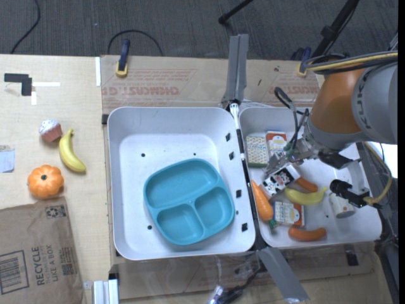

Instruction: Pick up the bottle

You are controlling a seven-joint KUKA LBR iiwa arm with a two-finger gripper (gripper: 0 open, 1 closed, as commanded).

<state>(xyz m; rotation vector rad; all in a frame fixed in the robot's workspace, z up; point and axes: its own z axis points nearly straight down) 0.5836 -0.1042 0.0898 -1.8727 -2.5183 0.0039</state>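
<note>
A small white bottle [343,206] with what looks like a dark cap lies near the right wall of the right bin [329,240]. My gripper [283,167] reaches down into the middle of that bin, well to the left of the bottle. It hangs just above a black-and-white packet [279,180] and a yellow banana [305,197]. The grey arm with its orange band [335,109] covers the bin's back right part.
The right bin also holds an orange carrot [261,202], an orange sausage-like piece [307,234] and several small printed boxes [257,149]. A blue divided plate [188,202] lies in the left bin. A banana, a pumpkin and a cupcake sit on the bench at far left.
</note>
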